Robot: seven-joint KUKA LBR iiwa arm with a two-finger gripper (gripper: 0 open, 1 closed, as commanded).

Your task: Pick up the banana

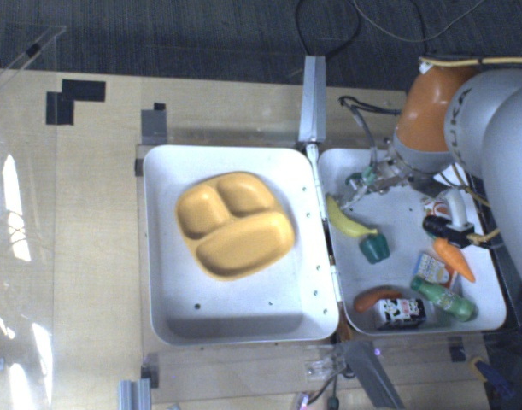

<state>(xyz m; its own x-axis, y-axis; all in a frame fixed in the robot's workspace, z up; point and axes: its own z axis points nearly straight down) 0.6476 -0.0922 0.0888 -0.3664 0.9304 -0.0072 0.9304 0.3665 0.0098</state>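
The banana is yellow with a greenish upper end. It lies slantwise in the right bin, close to the bin's left wall. My gripper hangs over the back part of the same bin, just above and to the right of the banana's upper end, apart from it. The grey arm with its orange band comes in from the right behind the gripper.
A green pepper sits right beside the banana's lower tip. A carrot, a small carton, a green bottle, a red item and a dark can crowd the bin's front right. A yellow divided plate lies in the left bin.
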